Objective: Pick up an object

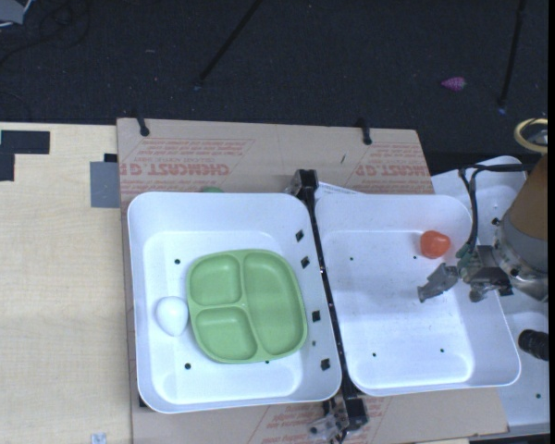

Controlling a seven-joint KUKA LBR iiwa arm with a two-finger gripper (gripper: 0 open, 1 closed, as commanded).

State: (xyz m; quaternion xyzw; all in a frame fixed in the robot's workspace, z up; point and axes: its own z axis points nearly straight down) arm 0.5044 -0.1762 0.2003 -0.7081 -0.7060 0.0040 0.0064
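Note:
A small orange-red ball (435, 243) lies in the right bin (398, 368), near its far right corner. My gripper (455, 283) hangs over the right side of that bin, just in front of and slightly right of the ball, apart from it. Its fingers (432, 287) are spread and nothing sits between them. In the left bin (157, 220) rests a green three-part plate (246, 305), with a white egg-shaped object (172, 315) touching its left rim.
A black divider clamp (319, 285) runs between the two bins. Brown cardboard (268, 160) lies under the bins. The arm's black cable (472, 206) loops above the right bin's far right corner. The wooden bench top (46, 294) stretches to the left.

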